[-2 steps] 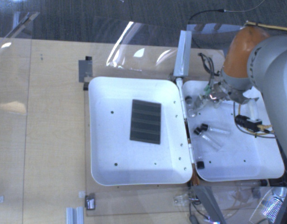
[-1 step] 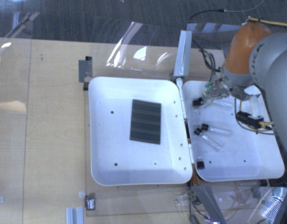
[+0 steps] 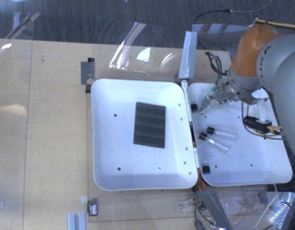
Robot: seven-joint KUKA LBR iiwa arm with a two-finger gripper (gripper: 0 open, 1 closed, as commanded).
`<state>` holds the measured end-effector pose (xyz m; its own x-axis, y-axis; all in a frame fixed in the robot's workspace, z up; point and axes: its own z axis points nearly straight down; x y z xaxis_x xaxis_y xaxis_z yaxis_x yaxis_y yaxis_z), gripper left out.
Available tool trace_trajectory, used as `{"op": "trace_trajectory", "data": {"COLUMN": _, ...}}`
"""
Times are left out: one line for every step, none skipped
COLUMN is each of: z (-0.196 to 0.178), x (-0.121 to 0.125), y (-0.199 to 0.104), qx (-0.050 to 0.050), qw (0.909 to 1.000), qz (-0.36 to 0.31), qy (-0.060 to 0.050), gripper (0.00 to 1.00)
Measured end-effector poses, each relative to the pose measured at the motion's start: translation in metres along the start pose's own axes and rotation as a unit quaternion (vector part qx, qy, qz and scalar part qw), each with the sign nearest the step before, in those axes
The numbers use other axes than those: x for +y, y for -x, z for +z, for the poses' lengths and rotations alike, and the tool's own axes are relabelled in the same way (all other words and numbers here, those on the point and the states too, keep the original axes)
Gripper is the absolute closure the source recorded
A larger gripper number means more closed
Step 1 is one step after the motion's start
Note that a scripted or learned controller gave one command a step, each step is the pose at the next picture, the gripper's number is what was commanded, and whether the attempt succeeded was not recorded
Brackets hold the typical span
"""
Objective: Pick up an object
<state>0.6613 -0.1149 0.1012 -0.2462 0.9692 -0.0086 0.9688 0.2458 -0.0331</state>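
A dark ribbed rectangular block (image 3: 150,124) lies flat in the middle of the left bin (image 3: 109,171). In the right bin (image 3: 262,171) two clear tubes with black caps (image 3: 215,135) lie side by side near its left wall. A small black piece (image 3: 194,108) sits farther back and another (image 3: 205,168) near the front left corner. My gripper (image 3: 212,99) hangs low over the back left part of the right bin, just right of the rear black piece and behind the tubes. Nothing shows as held in it.
The grey arm with its orange band (image 3: 253,47) covers the right bin's back right corner. A black and yellow cable (image 3: 258,124) hangs off the arm over that bin. An upright metal post (image 3: 187,56) stands behind the divide between the bins.
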Motion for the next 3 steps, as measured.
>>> {"op": "trace_trajectory", "data": {"z": 0.008, "x": -0.092, "y": 0.025, "qx": 0.003, "qw": 0.9997, "qz": -0.015, "qy": 0.020, "gripper": 0.00}}
{"op": "trace_trajectory", "data": {"z": 0.012, "x": -0.106, "y": -0.037, "qx": 0.000, "qw": 0.9988, "qz": -0.043, "qy": 0.026, "gripper": 0.00}}
{"op": "trace_trajectory", "data": {"z": -0.106, "x": -0.075, "y": 0.005, "qx": 0.000, "qw": 0.9960, "qz": -0.087, "qy": 0.022, "gripper": 0.00}}
